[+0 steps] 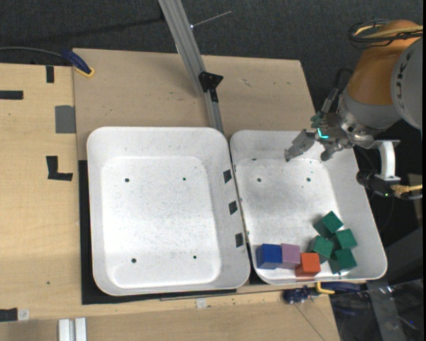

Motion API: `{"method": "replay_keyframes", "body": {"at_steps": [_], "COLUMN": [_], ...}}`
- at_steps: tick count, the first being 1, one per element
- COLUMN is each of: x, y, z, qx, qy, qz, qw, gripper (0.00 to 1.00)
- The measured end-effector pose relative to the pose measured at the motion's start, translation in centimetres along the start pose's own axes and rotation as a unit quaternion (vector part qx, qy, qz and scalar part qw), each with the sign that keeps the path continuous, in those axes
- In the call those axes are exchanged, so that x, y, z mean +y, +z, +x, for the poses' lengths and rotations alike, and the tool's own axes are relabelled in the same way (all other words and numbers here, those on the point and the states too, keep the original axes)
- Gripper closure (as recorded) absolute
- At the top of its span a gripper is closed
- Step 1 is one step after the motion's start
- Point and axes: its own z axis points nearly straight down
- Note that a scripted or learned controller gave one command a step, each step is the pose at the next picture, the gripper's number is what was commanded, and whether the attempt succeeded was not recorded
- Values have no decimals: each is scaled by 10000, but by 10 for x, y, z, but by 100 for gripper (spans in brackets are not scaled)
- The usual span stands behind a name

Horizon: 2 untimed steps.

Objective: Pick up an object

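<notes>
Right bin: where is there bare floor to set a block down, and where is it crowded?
Bare floor in the right bin runs from below the pincer to the blocks. Crowded: near edge, with blue block, orange block and green blocks.

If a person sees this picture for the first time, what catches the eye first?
The bright blocks clustered in the near right corner of the right bin: green, orange, blue and pale purple. Then the arm at the right, its gripper above that bin's far edge, apart from the blocks.
</notes>
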Motion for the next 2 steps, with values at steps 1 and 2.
{"method": "replay_keyframes", "body": {"at_steps": [1,2], "x": [-9,-11], "y": [58,110], "z": [-5,-4], "qx": [-2,-2], "qy": [9,5], "qz": [29,26], "qw": [10000,10000], "gripper": [0,0]}}
